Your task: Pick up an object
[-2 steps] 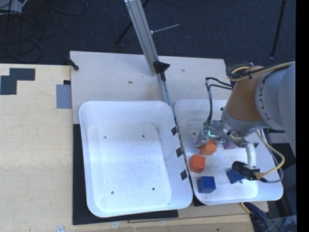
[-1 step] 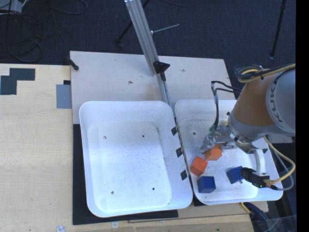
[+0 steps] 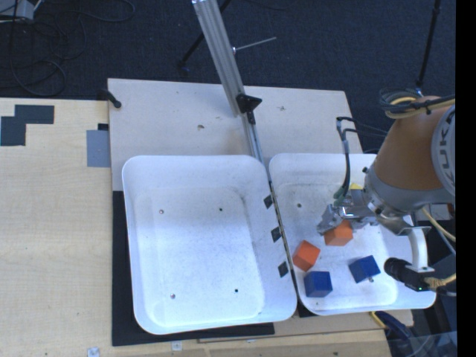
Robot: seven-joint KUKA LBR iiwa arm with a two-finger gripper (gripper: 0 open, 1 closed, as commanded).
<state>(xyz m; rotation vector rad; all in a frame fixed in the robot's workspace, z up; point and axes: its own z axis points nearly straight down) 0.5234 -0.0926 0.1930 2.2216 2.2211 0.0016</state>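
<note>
Presently, items are logged from the view's left to its right, each placed against the gripper.

Left bin (image 3: 141,199): white and shallow, well to the left of the gripper, its right wall running alongside the other bin.

Metal rail (image 3: 223,58): a slanted silver bar, up and to the left of the gripper, ending above the seam between the two bins.

Right bin (image 3: 297,171): white; the gripper works inside it, towards its right half.

Orange cube, lower (image 3: 306,255): lying free on the bin floor, near the gripper, down and to its left.

Blue cube, near seam (image 3: 317,282): just below that orange cube, further down and left of the gripper.

Gripper (image 3: 338,223): metal fingers lowered into the right bin, set about the top of a second orange block.

Orange block at the gripper (image 3: 340,234): directly under the fingertips and touching them; its upper edge sits between the fingers, so the gripper is clamped on it.

Blue cube, right (image 3: 364,268): on the bin floor, below and slightly right of the gripper, apart from it.

Arm (image 3: 416,155): orange band and grey body, rising to the right of the gripper.
</note>
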